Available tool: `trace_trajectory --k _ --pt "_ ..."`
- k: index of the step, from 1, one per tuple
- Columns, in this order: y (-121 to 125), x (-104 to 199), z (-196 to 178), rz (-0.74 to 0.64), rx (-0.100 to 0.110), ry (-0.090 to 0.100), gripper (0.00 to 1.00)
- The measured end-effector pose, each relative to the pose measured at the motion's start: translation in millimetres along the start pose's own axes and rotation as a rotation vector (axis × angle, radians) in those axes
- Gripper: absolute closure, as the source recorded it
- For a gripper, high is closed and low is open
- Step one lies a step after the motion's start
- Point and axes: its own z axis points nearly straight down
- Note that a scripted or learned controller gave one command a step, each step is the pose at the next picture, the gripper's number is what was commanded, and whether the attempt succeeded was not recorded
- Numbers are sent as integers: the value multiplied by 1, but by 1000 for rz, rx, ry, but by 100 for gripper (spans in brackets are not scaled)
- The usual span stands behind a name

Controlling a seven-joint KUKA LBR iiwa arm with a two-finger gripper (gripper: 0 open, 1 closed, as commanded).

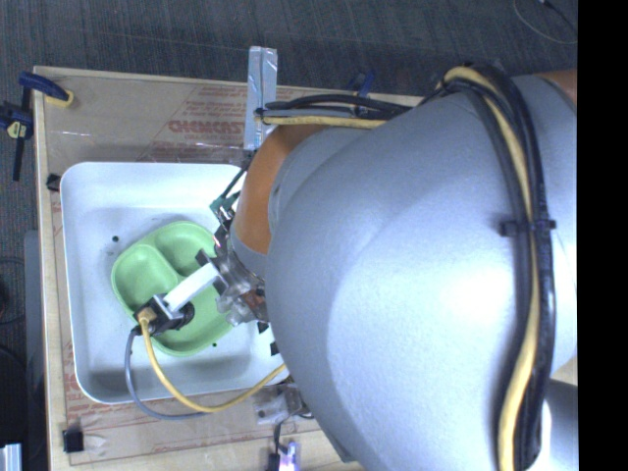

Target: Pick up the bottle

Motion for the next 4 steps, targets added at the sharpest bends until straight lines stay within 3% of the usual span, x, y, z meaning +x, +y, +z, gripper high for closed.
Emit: trace_trajectory --k 1,2,3,4 --pt "-38 17 -85 -239 -3 3 100" --pt "-96 42 -153 -309 -6 5 100" --pt "-96 42 -152 -308 -6 5 0" --pt "-104 45 12 -148 -4 -4 0"
